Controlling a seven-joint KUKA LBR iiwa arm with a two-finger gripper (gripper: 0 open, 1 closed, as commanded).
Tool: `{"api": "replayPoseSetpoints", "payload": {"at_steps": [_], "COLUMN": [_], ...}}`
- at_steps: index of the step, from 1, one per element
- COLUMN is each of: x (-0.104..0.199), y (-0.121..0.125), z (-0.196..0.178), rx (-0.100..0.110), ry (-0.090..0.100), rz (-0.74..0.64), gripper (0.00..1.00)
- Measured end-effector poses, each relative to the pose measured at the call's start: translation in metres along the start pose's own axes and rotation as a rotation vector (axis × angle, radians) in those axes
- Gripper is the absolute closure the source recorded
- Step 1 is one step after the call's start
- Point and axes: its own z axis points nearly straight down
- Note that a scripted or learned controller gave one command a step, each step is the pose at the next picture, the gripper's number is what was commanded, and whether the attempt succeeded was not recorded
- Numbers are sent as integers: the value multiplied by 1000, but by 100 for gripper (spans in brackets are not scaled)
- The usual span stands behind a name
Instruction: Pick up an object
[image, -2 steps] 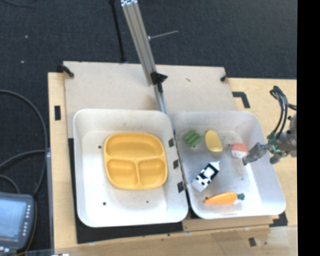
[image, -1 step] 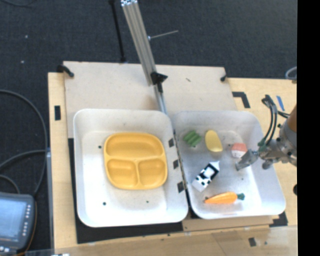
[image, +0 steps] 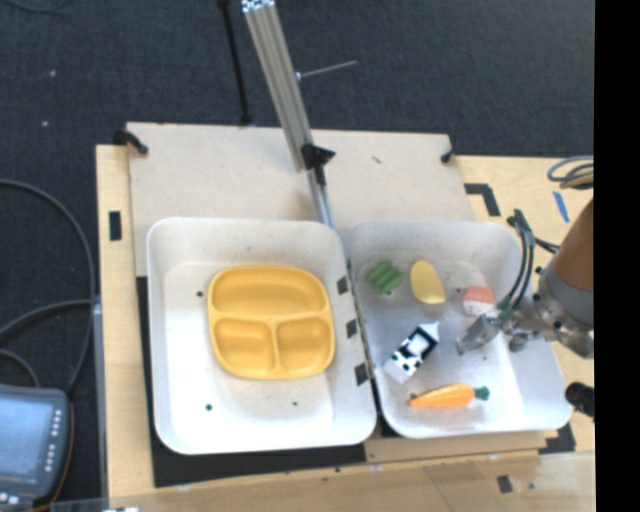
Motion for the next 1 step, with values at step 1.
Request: {"api": "replayPoseSetpoints", "payload": {"at_steps": [1], "x": [4], "y": [-4], "z": [44], "rx": [0], "ry": [0], "rz": [0], "gripper": [0]}}
